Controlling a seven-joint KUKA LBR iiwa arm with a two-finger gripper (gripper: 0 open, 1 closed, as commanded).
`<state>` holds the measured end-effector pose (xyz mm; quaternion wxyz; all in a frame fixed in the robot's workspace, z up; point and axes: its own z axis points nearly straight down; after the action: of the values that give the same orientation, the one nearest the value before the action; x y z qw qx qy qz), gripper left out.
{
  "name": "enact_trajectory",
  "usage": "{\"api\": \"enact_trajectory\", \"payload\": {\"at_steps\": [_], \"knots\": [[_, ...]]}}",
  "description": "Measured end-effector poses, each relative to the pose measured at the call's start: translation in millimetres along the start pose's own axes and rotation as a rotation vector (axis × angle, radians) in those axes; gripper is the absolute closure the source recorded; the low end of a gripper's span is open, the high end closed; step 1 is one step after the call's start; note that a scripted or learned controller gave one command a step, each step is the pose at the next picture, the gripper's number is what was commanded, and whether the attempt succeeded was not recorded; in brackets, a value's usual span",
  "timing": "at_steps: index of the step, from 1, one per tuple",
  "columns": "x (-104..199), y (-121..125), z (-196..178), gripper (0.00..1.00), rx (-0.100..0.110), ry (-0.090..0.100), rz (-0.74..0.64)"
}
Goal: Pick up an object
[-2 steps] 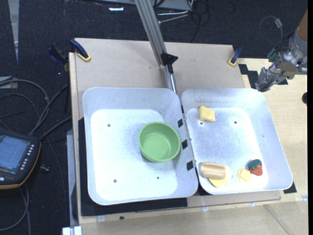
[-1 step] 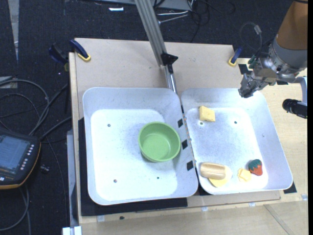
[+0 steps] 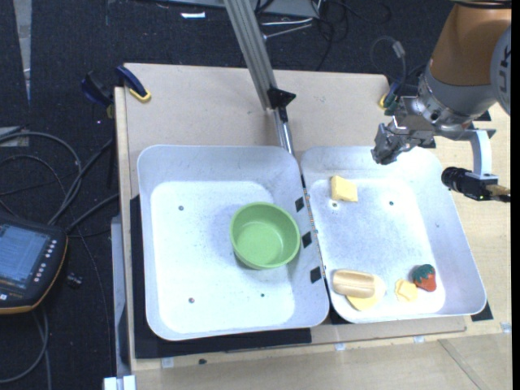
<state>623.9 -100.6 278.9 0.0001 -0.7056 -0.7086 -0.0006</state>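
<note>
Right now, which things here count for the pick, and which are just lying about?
For the pick: gripper above the right bin; yellow block; hot dog bun; small yellow piece; red toy; green bowl in the left bin.

Lying about: blue clamp, handheld pendant, cables.

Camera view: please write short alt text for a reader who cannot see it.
The tool hovers over the far edge of the right bin, which holds a yellow block, a bun-shaped toy and a small red toy. The left bin holds a green bowl.
</note>
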Motion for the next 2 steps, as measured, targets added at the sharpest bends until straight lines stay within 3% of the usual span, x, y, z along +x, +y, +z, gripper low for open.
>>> {"api": "enact_trajectory", "payload": {"at_steps": [2], "knots": [[104.9, -4.7, 10.7, 1.00, 0.000, 0.000, 0.000]]}}
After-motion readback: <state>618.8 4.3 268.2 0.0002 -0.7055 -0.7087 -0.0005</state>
